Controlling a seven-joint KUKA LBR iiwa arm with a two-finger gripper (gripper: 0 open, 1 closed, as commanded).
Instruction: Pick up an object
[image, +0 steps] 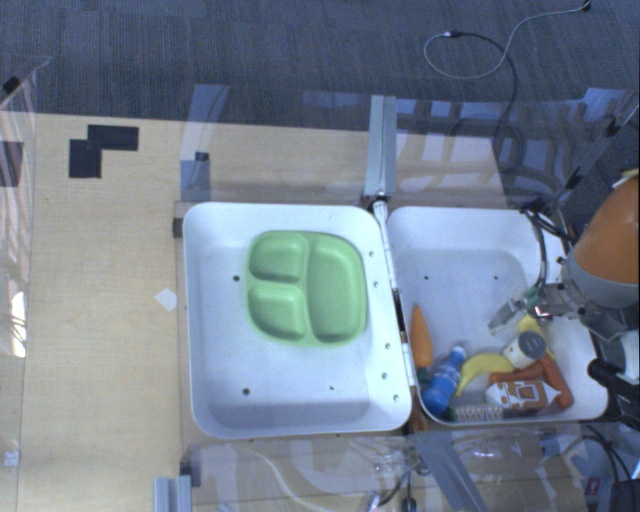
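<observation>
Two white bins side by side on wooden worktop (100, 330). Left bin (215, 400) holds green divided tray (306, 287). Right bin (450, 250) has objects heaped in near corner: orange carrot (421, 337) beside dividing wall, blue bottle (443, 378), yellow banana (482, 366), orange carton (530, 392). End effector (520, 310) low above banana, right of carrot; finger state cannot be told.

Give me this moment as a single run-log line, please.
tool: over right bin, above toy pile | grasp: none seen | carrot, banana, blue bottle: in bin | green tray: left bin
</observation>
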